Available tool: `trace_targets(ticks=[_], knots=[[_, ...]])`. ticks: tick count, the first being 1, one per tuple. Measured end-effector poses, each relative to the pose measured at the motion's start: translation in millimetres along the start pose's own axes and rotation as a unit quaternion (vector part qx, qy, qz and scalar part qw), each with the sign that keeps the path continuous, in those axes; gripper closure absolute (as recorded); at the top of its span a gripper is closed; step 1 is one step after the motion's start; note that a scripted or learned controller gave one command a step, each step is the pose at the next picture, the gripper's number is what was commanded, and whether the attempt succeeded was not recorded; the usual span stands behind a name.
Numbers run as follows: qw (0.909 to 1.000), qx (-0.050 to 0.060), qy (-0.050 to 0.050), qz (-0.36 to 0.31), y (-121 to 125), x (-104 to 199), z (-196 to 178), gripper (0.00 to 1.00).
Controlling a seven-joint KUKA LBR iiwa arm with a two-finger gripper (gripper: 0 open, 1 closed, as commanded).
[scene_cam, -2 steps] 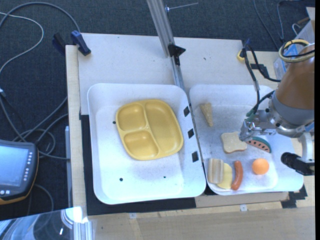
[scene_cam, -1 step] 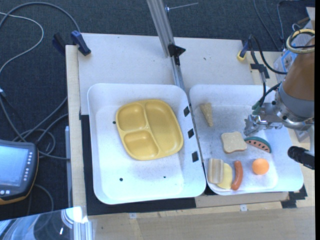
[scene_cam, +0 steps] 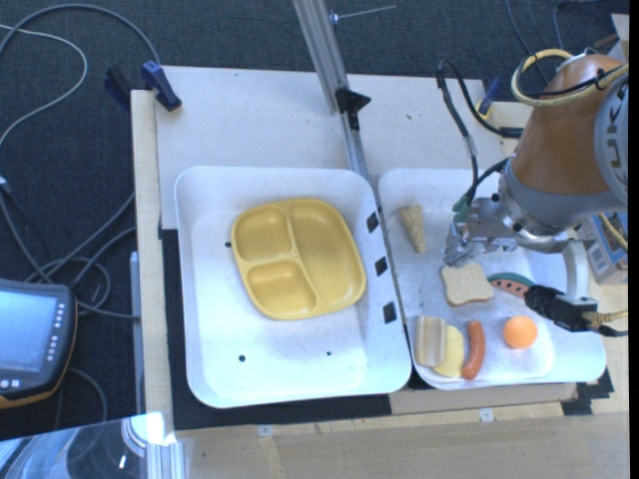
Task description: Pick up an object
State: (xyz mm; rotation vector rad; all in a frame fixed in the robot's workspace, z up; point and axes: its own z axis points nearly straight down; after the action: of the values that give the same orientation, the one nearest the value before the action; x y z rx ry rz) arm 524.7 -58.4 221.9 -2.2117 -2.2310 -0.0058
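Note:
In the right bin (scene_cam: 429,190) lie several toy foods: a slice of bread (scene_cam: 466,285), a pale wedge (scene_cam: 412,228), a sandwich piece (scene_cam: 439,345), a red sausage (scene_cam: 474,349), an orange ball (scene_cam: 520,332) and a watermelon slice (scene_cam: 511,284). My gripper (scene_cam: 465,250) hangs just above the bread slice's far edge, fingers pointing down. Nothing shows between the fingers.
The left bin (scene_cam: 200,297) holds a yellow divided plate (scene_cam: 297,256). A metal pole (scene_cam: 324,38) rises from the divider between the bins. Black cables (scene_cam: 459,108) trail behind the right bin. A monitor (scene_cam: 30,337) sits off the bench at the left.

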Motion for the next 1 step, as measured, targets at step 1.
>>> trace_targets(ticks=[1], knots=[[1.0,0.0,0.0,0.0,14.4,60.4,-9.8,1.0]])
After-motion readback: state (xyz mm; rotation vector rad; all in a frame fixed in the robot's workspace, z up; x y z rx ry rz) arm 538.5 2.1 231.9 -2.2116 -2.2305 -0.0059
